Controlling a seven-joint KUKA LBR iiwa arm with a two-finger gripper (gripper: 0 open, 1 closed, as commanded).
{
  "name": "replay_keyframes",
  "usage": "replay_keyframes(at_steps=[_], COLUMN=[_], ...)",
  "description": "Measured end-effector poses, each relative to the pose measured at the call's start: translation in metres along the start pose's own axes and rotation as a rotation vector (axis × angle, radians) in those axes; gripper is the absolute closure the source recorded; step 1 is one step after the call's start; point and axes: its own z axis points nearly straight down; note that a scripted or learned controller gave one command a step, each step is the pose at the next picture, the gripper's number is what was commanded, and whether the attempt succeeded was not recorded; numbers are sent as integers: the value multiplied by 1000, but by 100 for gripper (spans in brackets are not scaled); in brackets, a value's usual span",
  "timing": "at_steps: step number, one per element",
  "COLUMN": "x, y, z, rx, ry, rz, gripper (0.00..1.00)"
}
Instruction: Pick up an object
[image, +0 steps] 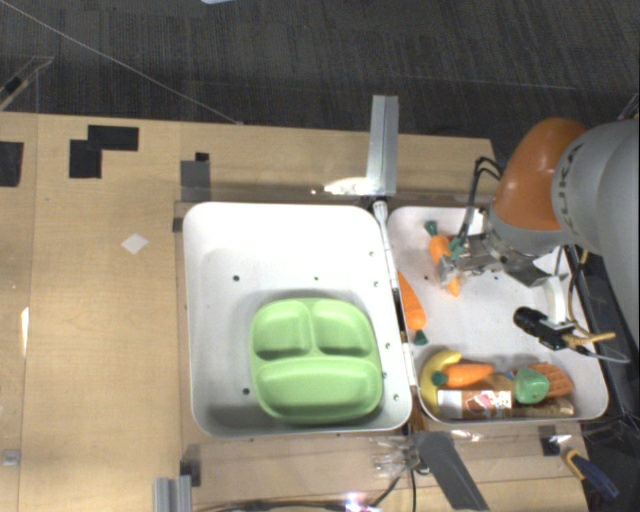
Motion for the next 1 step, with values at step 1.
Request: replay_keyframes(at_steps=[1], x=[69], y=[60], z=[-82], rx=[14], ry=[0], rz=[-45], gripper=[100])
